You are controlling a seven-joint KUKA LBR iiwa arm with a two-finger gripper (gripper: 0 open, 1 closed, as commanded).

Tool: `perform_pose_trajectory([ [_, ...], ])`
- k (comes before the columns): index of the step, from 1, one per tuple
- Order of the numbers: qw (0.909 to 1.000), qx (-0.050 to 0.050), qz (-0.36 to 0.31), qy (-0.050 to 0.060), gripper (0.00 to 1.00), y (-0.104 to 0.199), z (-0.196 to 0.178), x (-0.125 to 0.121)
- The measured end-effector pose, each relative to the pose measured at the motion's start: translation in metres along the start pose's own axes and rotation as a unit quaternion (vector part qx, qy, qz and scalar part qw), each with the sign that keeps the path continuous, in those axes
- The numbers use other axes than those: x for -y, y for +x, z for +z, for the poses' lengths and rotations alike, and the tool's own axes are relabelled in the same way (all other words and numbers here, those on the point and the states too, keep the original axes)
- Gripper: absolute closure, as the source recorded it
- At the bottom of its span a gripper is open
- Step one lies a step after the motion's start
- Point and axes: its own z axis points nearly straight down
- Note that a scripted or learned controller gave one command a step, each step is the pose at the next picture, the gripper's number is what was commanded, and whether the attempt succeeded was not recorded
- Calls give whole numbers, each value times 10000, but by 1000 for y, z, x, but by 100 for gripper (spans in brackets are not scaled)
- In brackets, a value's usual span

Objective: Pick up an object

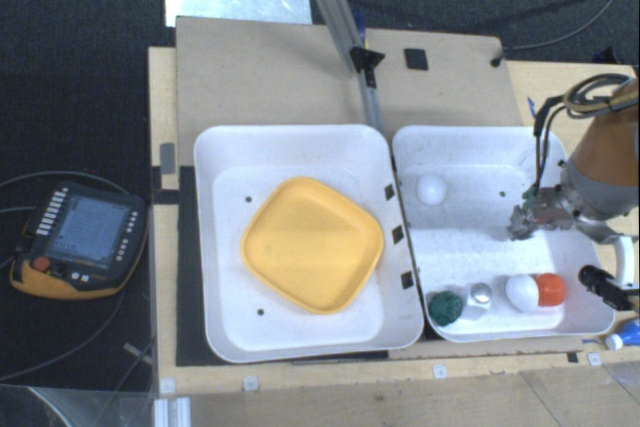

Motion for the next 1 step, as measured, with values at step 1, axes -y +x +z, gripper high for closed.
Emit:
perform_pose_trajectory([
  [1,10000,3,-1,-7,100,-2,-43,3],
])
